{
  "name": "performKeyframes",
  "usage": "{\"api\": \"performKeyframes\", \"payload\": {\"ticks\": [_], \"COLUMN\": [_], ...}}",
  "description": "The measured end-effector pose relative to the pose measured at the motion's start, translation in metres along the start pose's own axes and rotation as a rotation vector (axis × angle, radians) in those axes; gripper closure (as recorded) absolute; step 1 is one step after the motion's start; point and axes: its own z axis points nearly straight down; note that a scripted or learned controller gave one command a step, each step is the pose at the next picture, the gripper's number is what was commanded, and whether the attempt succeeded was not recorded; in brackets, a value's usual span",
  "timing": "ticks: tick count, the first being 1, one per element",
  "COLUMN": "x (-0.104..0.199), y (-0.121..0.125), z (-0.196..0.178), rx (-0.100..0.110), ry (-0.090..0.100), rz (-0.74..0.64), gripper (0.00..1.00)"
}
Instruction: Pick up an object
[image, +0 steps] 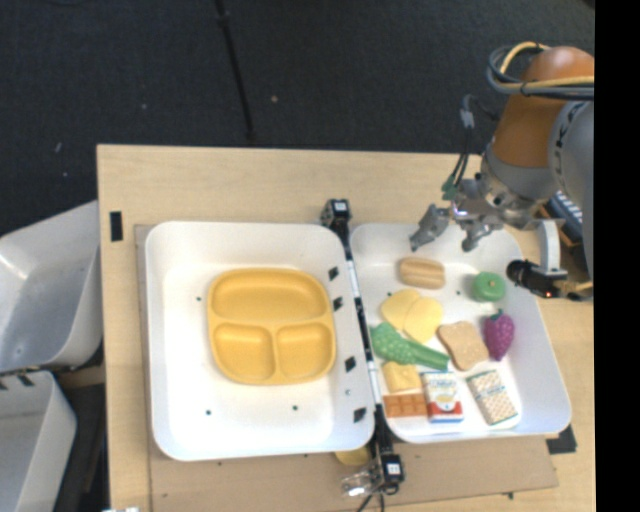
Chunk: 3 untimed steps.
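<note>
Gripper (452, 233), fingers apart and holding nothing, hangs over the right bin's (552, 395) far edge, just beyond the bun (421, 271), the nearest toy. Judged light, stiff and smooth, the bun is best pinched across its short width. Arm's upper part is cut off; carton labels are illegible.

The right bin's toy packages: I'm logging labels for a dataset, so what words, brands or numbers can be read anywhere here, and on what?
None can be read.
Red and white carton: printed front, too blurred to read.
Patterned packet: green-edged print, too small to read.
Orange wafer: grid only, no text.
Yellow tray, bread roll, grapes: no markings visible.
</note>
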Motion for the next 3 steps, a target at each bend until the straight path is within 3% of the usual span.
{"api": "performKeyframes", "payload": {"ticks": [1,2,3], "x": [0.047,0.038,0.038], "y": [-0.069,-0.138,-0.133], "z": [0.035,0.113,0.098], "rx": [0.009,0.010,-0.003], "ry": [0.002,0.001,-0.001], "rz": [-0.003,0.002,0.011], "gripper": [0.00,0.00,1.00]}}
